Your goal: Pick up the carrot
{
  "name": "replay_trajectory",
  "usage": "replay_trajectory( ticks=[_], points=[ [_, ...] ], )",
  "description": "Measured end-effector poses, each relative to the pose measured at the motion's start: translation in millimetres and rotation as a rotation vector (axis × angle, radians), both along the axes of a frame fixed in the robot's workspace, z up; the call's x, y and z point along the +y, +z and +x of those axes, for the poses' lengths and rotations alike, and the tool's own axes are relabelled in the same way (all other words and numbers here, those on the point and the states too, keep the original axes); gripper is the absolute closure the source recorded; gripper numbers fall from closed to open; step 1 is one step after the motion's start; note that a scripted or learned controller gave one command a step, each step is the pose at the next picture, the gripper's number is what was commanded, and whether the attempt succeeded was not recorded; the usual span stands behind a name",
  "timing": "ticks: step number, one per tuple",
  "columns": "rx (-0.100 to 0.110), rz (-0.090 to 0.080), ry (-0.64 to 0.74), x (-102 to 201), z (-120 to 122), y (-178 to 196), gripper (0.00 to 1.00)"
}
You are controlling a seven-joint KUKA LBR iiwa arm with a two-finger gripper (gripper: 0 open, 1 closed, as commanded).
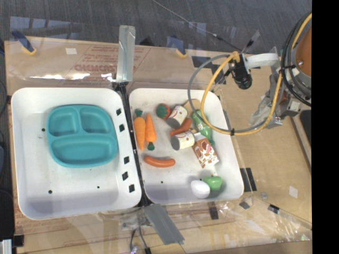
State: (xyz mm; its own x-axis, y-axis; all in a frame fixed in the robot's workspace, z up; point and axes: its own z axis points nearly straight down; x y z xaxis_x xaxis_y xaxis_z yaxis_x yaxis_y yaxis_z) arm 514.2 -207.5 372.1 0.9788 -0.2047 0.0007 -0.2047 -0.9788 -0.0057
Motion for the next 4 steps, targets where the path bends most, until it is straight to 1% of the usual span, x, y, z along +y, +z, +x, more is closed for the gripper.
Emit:
replay_trajectory(
  ticks=[1,2,3,4],
  points=[
    [-0.012,-0.004,0.009,-1.0,-1.6,123.0,1.0],
    [-0.002,0.004,0.013,0.1,72.0,118.4,1.0],
    [0.005,0.002,0.008,-3.0,11.8,-2.0,1.0],
    [-0.006,-0.002,0.013,0.6,80.7,122.2,1.0]
  ],
)
